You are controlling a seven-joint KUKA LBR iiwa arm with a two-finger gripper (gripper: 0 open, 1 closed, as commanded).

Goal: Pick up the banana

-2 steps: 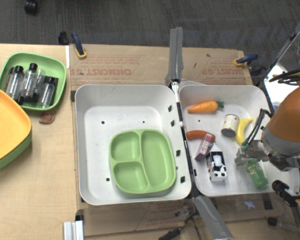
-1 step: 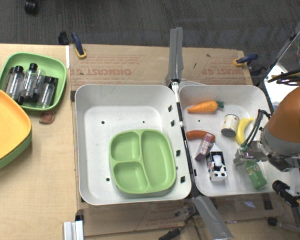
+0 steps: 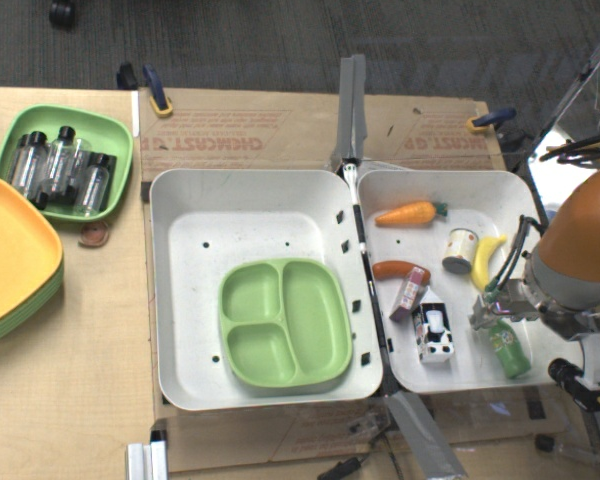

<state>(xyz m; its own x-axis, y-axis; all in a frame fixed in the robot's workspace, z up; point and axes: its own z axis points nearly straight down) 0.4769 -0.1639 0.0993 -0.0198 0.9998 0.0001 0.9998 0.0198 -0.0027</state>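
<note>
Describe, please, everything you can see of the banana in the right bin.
The banana is small, yellow and smooth, probably a plastic toy. It lies flat on the floor of the right bin, near the right wall, curving from upper right down to lower left. Its left side lies against or close beside a small cream cylinder. The gripper hangs just below its lower end; contact cannot be told.

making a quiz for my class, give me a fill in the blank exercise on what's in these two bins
1. The green divided tray lies in the ____ bin.
2. The banana lies in the right bin beside a small ____ can.
3. The carrot is coloured ____.
4. The divided tray has ____ compartments.

Missing words: left; white; orange; three
</note>
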